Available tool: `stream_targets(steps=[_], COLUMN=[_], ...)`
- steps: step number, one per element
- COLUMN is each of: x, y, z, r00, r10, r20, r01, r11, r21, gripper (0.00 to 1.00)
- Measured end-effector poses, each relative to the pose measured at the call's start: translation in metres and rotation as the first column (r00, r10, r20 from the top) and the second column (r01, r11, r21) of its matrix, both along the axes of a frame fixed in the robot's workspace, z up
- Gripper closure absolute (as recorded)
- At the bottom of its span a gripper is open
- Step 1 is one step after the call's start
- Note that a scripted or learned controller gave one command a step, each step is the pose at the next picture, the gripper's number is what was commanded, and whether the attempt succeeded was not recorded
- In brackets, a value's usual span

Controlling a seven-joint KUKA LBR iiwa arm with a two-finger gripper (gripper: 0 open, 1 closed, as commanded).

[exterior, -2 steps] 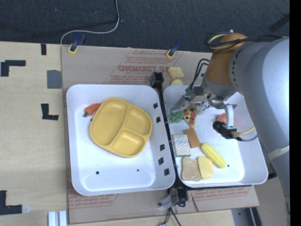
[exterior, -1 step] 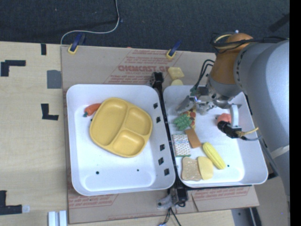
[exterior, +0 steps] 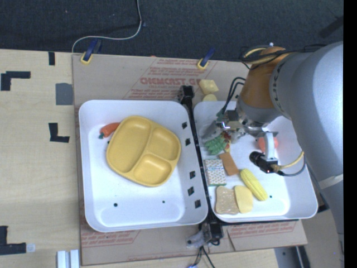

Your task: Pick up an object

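On the bench, a cardboard sheet point(exterior: 167, 77) lies under two white bins set side by side, touching along a black divider. Reaching in from the right, the grey arm point(exterior: 321, 105) with its orange band point(exterior: 259, 88) covers the upper right of the right bin point(exterior: 281, 208) and hides whatever sits beneath it. The left bin point(exterior: 95, 205) holds a yellow plate point(exterior: 144, 149) with three compartments, tilted a little, and an orange carrot point(exterior: 110, 129) poking out from under the plate's upper left edge, partly hidden. The right bin holds a row of toy foods along its left and lower part: a green leafy piece point(exterior: 215, 146), a brown stick point(exterior: 228, 163) just beside it, a pale checked square point(exterior: 215, 172), a corn cob point(exterior: 253, 184), a tan bread slice point(exterior: 225, 200) and a yellow block point(exterior: 243, 199) touching it. A red-and-white piece point(exterior: 269, 144) lies near a black fitting with a yellow cable, close to the arm. Two small yellow items point(exterior: 209, 88) rest on the cardboard just above the right bin. The gripper point(exterior: 226, 124) is low over the bin's upper left, just above the green piece; its metal parts blur together, so I cannot tell whether it is spread or pressed together, nor whether anything is pinched in it.
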State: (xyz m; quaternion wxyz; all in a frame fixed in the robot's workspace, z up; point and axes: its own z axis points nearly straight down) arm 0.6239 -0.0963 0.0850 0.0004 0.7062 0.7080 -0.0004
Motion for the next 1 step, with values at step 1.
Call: stream_targets(steps=[1], x=[0.0240], y=[-0.0213], z=[0.0000], r00=[1.000], r10=[-0.001], r20=[0.002], r01=[0.001], r11=[1.000], r21=[0.001], gripper=[0.00])
